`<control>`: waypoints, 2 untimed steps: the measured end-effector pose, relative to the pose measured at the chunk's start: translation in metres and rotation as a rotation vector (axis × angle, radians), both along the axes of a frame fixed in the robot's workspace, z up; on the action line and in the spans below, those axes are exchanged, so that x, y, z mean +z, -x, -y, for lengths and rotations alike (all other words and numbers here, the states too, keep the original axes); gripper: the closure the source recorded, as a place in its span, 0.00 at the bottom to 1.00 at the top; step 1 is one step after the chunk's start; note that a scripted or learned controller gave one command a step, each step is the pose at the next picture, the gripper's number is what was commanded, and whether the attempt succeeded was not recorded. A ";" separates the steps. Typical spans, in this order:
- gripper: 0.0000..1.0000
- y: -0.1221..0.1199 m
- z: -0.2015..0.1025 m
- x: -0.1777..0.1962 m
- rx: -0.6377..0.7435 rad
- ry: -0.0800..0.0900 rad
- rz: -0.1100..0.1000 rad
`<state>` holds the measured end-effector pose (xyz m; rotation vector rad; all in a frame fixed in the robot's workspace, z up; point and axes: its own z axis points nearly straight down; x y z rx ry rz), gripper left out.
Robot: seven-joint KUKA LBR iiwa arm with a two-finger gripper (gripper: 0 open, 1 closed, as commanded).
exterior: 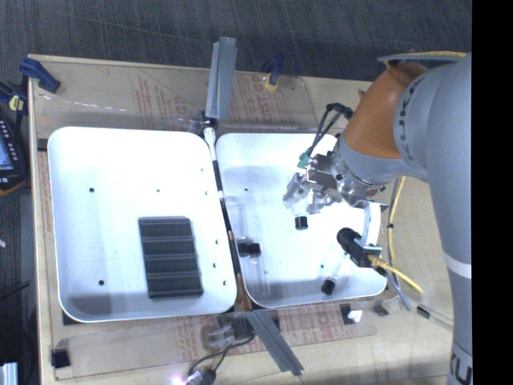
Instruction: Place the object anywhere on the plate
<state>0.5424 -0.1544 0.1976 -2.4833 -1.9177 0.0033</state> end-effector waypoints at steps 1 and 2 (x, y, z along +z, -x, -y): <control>1.00 -0.023 -0.103 0.023 0.071 -0.001 0.000; 1.00 0.035 -0.178 -0.008 0.196 0.002 -0.004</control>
